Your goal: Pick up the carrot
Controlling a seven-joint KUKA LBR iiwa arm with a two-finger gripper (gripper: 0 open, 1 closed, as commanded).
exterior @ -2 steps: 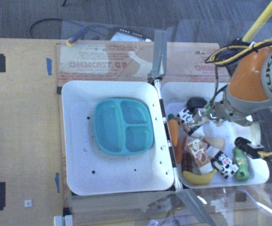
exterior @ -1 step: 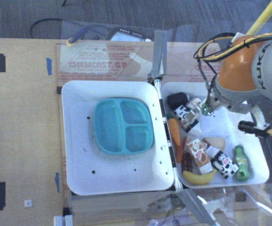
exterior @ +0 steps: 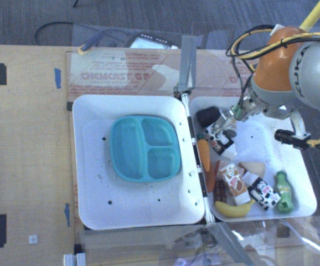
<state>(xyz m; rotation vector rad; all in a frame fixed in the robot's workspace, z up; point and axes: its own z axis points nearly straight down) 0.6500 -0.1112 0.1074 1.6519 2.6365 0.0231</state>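
The orange carrot [exterior: 204, 155] lies along the left wall of the right bin [exterior: 304, 170], pointing toward the front. My gripper [exterior: 220, 134] hangs just up and right of the carrot's upper end, its black-and-white fingers low over the bin floor. The carrot is not between the fingers. A black object [exterior: 207, 115] sits just behind the gripper.
The left bin [exterior: 88, 165] holds a teal divided plate [exterior: 145, 148]. In the right bin's front lie a banana [exterior: 233, 208], a small carton [exterior: 233, 180], a cow-patterned toy [exterior: 264, 195], a green bottle [exterior: 283, 192], a beige wedge [exterior: 253, 168] and a dark red strip [exterior: 211, 177].
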